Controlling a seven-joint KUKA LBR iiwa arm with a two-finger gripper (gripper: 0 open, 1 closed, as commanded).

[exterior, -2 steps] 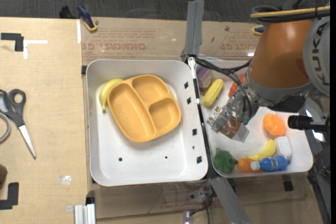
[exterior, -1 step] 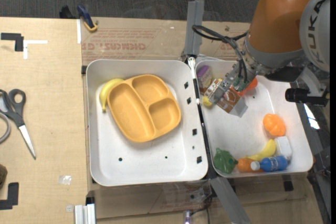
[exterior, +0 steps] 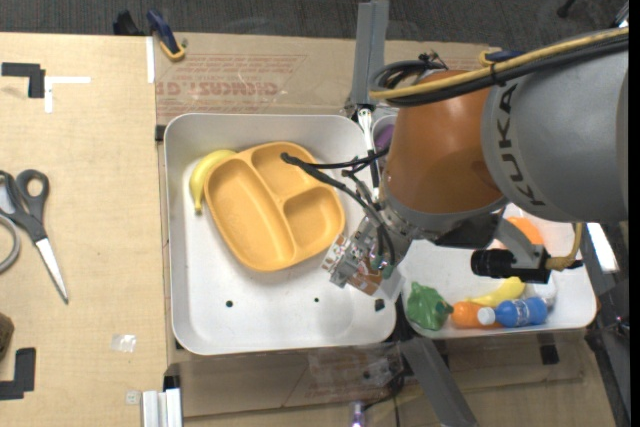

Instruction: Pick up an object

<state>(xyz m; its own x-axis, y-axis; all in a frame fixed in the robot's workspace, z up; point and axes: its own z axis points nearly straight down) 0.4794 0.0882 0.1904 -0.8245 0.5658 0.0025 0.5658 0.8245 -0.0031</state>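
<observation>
Grey arm w/ orange band reaches in from the right, covering much of the right bin. Left bin holds a yellow divided plate, tilted; a banana lies beside its upper-left edge, touching. Gripper hangs over left bin, just beside plate's lower-right edge; can't tell its state. Right bin: green toy, orange & blue bottles. Scissors on tabletop at left.
</observation>
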